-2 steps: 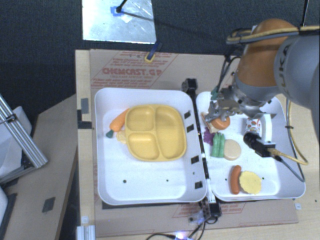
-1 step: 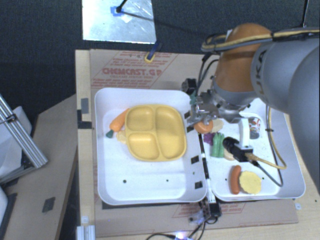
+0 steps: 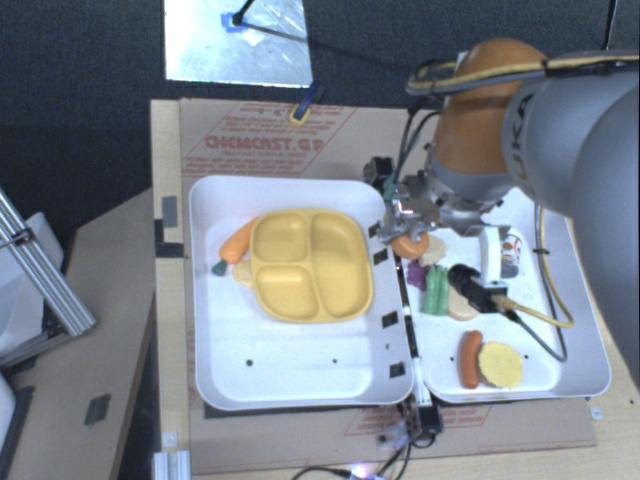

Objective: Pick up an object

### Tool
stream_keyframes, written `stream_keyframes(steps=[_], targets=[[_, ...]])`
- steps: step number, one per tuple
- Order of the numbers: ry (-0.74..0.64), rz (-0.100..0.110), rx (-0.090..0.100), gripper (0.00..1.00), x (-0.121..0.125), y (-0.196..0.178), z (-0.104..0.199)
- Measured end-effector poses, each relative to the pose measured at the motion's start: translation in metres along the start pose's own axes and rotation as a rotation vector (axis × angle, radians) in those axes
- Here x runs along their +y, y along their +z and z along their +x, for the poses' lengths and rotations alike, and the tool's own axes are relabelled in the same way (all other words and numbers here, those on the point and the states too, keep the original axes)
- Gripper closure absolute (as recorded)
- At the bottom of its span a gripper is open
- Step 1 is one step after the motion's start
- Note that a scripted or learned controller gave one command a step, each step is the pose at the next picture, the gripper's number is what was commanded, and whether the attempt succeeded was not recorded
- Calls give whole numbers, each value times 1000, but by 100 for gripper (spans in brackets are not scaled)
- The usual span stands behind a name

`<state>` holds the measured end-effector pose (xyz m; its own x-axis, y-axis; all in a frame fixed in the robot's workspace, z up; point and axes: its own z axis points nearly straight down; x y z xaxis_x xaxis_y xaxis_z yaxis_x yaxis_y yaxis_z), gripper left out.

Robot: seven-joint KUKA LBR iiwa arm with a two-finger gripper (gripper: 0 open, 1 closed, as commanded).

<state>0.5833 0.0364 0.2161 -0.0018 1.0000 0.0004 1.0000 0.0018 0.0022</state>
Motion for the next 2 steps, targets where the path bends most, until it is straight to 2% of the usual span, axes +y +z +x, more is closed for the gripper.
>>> stream_keyframes(steps=[2], targets=[[0, 2, -1, 100, -4, 2, 6]])
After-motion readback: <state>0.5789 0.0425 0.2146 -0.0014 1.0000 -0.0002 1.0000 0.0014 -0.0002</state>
